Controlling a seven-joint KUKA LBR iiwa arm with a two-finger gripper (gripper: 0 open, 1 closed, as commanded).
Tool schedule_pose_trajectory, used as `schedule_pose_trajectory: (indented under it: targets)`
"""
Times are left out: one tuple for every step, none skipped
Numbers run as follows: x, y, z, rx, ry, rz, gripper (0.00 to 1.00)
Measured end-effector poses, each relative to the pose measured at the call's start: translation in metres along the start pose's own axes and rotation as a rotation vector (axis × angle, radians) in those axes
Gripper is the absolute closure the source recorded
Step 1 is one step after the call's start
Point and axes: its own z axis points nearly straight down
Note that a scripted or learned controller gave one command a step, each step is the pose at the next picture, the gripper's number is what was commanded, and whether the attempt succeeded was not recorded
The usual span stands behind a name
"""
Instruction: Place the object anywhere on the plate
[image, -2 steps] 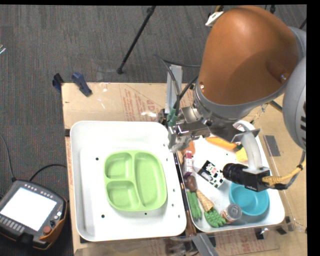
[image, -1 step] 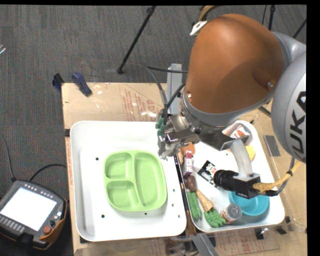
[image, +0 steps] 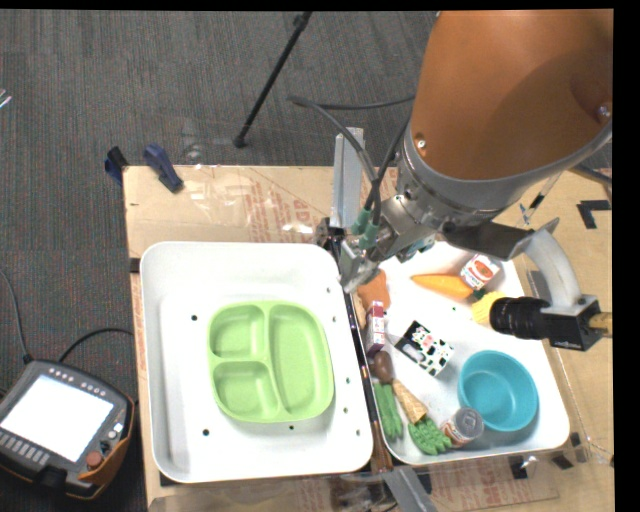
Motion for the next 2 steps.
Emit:
schedule_pose_trajectory:
  targets:
    - [0.015, 0.006, 0.046, 0.007, 0.001, -0.08, 1.0]
    - [-0.017, -0.007, 0.028, 0.001, 0.0, -0.235, 1.0]
